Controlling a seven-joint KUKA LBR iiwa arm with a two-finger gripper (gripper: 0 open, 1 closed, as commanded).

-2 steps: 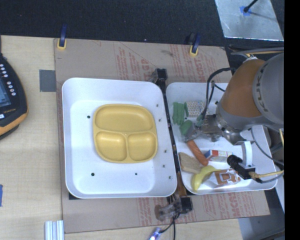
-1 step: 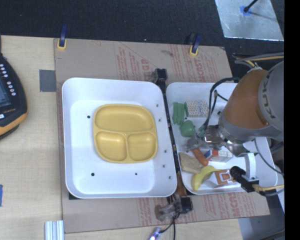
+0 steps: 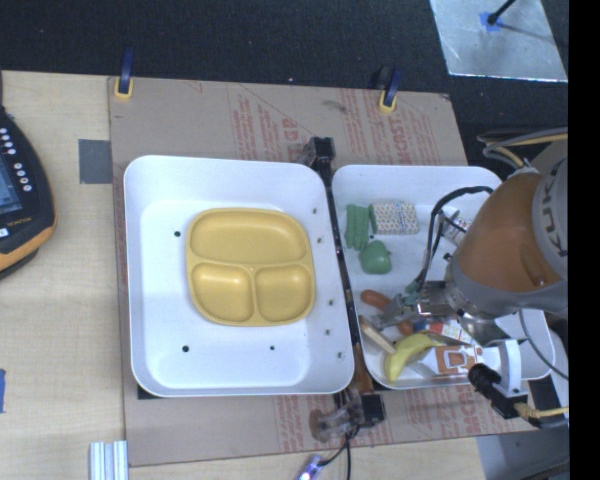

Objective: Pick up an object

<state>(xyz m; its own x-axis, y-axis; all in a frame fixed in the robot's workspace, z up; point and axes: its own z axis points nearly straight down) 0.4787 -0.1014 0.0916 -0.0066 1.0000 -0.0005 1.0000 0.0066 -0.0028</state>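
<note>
A: Where are the things that could be picked up?

B: A cluster is seen in the near part of the right bin [image 3: 352, 183]: a yellow banana [image 3: 408, 353] lies at the front wall, with a reddish sausage-like piece [image 3: 378, 299] just behind it and a small orange-and-white carton [image 3: 452, 360] touching the banana's right end. Farther back, well apart from these, a green pepper-like toy [image 3: 377, 258], a green block [image 3: 357, 224] and a pale speckled sponge [image 3: 394, 217] are laid.

A: And the gripper?

B: The gripper [image 3: 420, 313] is lowered over the near cluster, under the grey and orange wrist. Whether it is open or closed cannot be told; it is hidden by cables and the arm's bulk.

A: How should the grasp be done well?

B: One item is best singled out. The banana is crowded by its neighbours, so a centred descent across its narrow width is advised, and the lift should be kept slow. The bin wall is close and could be struck.

A: What lies beyond?

B: The left bin [image 3: 140, 268] holds a yellow divided plate [image 3: 250, 265]. A control pendant [image 3: 5, 203] rests on the surface at far left.
</note>
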